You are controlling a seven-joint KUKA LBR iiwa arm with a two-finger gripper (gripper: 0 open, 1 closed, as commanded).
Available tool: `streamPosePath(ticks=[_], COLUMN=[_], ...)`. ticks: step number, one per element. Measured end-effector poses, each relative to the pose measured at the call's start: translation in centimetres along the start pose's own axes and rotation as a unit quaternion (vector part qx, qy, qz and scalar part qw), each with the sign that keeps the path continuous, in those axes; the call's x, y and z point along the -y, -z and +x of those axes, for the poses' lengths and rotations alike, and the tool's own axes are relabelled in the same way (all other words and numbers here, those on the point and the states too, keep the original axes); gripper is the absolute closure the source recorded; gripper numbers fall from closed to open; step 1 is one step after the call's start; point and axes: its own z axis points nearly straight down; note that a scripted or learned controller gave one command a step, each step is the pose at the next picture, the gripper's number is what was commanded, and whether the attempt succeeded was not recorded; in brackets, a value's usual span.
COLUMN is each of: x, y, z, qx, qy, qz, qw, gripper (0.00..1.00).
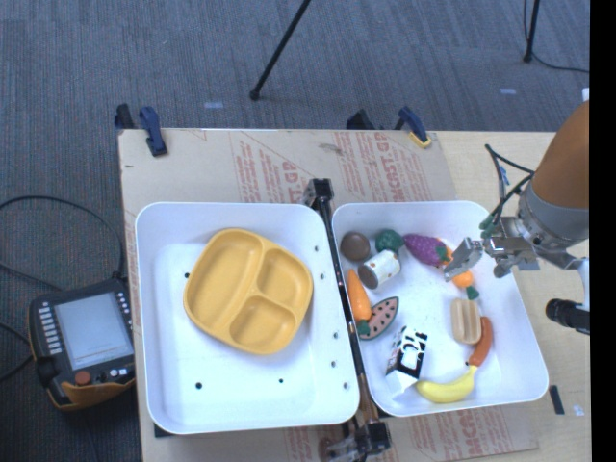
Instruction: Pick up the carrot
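Orange tapered carrot (358, 295) lies beside smooth white bin wall (339, 258).

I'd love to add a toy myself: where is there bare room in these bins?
Left bin: white floor all around the yellow plate, widest along its front edge. Right bin is crowded; a small gap lies between the carrot, milk carton and hot dog.

On the tabletop (241, 157) the left bin (159, 393) holds a tray (248, 290), while the right bin (525, 373) holds the carrot (359, 296) along its left wall, a banana (446, 389) at its front and the gripper (480, 258) above its right side.
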Motion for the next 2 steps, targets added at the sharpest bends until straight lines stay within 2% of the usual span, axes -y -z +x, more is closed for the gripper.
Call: streamPosePath(ticks=[1,2], x=[-6.06,-6.14], y=[-9.88,-9.04], z=[-2.54,-2.53], qx=[-0.004,-0.002], qy=[-0.083,-0.078], qz=[0.002,0.004], qw=[0.9966,0.9969], gripper=[0.0,1.0])
